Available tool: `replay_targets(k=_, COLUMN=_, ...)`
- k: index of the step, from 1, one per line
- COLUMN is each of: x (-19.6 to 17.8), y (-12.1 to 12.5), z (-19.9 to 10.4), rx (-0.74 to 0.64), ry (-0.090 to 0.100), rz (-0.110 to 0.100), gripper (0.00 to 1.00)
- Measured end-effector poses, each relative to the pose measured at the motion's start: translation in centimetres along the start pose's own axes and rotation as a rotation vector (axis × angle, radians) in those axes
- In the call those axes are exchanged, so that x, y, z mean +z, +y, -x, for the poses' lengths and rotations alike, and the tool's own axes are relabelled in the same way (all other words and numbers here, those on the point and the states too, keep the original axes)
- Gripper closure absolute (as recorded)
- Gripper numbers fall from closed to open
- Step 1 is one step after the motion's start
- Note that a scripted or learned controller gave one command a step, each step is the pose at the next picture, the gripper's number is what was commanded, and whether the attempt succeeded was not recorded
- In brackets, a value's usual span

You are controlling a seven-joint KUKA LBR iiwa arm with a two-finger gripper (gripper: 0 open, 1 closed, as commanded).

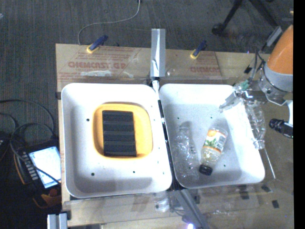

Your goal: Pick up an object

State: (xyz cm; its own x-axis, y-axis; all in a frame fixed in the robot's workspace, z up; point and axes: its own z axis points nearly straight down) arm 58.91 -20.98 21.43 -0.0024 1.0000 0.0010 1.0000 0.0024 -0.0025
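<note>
Clear bottle [183, 149] lies in right bin [248, 171]; fingers [234, 99] hover above, spread unclear; dark carpet [38, 13] surrounds bench [109, 63].

The arm [280, 63] is reaching in from the right, its orange band showing at the upper right above the grey wrist. The gripper [233, 98] is hanging over the right bin [190, 99] near that bin's far right corner, pointing left and slightly toward the near side. Its two thin fingers [228, 103] are lying close together, with nothing visible between them.
</note>
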Motion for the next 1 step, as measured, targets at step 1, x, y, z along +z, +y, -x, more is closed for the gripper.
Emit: replay_targets(k=1, x=11.64, y=-2.16, z=0.65, rx=-0.198, ry=0.004, rz=0.007, gripper=0.00)
